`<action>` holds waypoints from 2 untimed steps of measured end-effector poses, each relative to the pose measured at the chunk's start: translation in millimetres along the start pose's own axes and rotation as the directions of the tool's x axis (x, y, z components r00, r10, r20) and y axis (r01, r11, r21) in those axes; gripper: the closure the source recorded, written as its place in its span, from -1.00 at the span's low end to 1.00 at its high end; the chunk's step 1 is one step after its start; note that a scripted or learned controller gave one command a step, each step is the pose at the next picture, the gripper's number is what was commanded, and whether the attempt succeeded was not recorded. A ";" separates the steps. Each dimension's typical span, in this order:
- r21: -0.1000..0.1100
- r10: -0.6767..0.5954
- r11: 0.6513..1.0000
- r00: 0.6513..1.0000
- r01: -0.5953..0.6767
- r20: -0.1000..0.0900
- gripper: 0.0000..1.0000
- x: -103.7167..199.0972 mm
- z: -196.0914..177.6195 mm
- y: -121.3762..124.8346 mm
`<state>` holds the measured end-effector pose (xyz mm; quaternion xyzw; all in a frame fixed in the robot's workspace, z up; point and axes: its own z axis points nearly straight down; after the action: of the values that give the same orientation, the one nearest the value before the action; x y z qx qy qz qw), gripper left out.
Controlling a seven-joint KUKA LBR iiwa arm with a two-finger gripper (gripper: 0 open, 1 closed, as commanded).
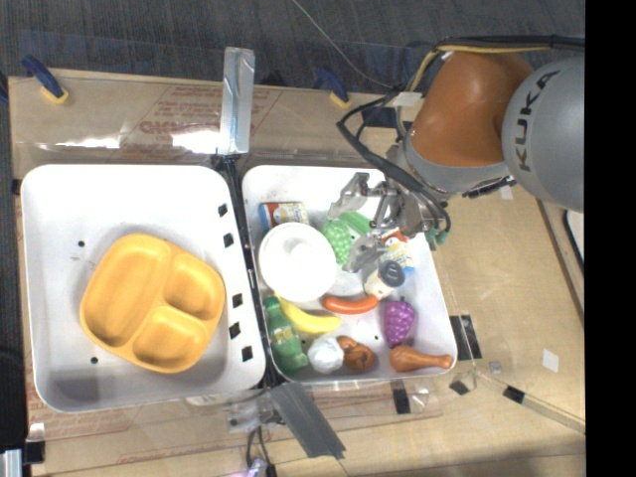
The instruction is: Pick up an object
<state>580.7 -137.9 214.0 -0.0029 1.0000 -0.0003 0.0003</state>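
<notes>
The left bin [40,266] holds a yellow divided plate [151,301] near its middle. In the right bin [437,296], the gripper [370,229] hangs over the far right corner, above a green toy [343,235]. A white bowl [296,261] sits by the left wall, with a banana [306,319], purple grapes [398,319] and a drumstick [417,360] toward the near edge.

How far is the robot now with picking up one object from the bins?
Done: the arm has reached the right bin, and its claw is low among the toys, near the green toy and white bowl. In hand: I see no object lifted. Left: grip one toy and raise it. The yellow tray lies in the left bin.
</notes>
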 end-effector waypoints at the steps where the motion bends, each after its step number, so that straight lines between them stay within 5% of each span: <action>1: -0.001 -0.011 1.000 1.000 0.011 -0.002 -1.00 -37.5 123.7 -39.7; 2: 0.002 -0.019 1.000 1.000 0.019 0.005 1.00 -40.3 110.6 -38.2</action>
<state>621.3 -175.9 103.4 -0.0126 0.9999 -0.0015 0.0027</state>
